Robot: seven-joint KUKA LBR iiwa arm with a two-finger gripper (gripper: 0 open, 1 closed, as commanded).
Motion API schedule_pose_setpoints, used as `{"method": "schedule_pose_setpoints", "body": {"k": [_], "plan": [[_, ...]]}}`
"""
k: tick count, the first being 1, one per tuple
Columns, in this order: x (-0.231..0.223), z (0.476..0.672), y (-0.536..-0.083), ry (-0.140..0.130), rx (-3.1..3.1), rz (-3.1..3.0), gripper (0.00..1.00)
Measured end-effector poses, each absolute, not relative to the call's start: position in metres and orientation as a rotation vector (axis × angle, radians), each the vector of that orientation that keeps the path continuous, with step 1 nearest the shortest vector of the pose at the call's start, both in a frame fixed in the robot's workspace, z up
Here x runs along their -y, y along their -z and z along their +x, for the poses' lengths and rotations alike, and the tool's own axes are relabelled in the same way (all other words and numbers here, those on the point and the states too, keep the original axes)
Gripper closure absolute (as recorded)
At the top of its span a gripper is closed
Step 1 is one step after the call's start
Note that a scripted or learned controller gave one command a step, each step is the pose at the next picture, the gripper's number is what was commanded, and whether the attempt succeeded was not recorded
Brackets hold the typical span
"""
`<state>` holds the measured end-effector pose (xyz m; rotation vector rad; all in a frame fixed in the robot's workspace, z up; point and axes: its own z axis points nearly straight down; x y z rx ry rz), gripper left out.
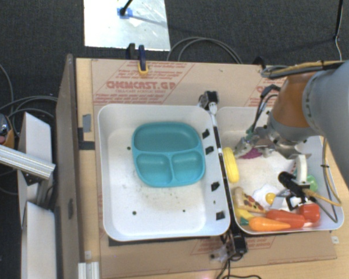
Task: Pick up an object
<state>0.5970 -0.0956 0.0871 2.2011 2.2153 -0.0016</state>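
Arm (pixel 323 97) reaches from right over right bin (pixel 244 118); claw (pixel 251 147) state unclear.

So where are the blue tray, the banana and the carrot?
tray (pixel 168 154): camera view, on the ridge between its compartments.
banana (pixel 230 164): camera view, middle of its yellow length.
carrot (pixel 267 224): camera view, middle of its orange body.
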Motion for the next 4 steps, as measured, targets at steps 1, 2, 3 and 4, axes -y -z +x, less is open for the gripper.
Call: {"method": "schedule_pose_setpoints", "body": {"k": [1, 2, 3, 4], "plan": [[0.094, 0.596, -0.098, -0.006, -2.218, 2.209, 1.00], [0.108, 0.599, -0.215, -0.012, -2.217, 2.208, 1.00], [0.107, 0.596, -0.207, -0.002, -2.225, 2.215, 0.00], [0.117, 0.623, -0.084, 0.006, -2.229, 2.221, 0.00]]}}
